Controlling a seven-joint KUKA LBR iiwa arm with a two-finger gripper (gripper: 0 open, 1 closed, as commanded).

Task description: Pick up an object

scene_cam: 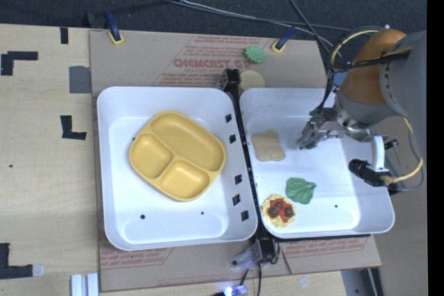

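1. Pizza [279, 211] lies at the right bin's [347, 222] near edge, a green leaf [300, 189] just beside it.
2. Beige biscuit [268, 146] sits just left of the pincer [308, 140].
3. Pincer hovers low, nothing between its fingers; their spread is unclear.

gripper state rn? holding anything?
Gripper: cannot tell open or shut. Nothing seen in it; it sits over the right bin, just right of the beige piece.

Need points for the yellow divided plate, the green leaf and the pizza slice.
yellow divided plate [177, 155], camera view, on the ridge where its compartments meet.
green leaf [300, 189], camera view, middle of the leaf, right bin.
pizza slice [279, 211], camera view, on its red topping, right bin's near edge.
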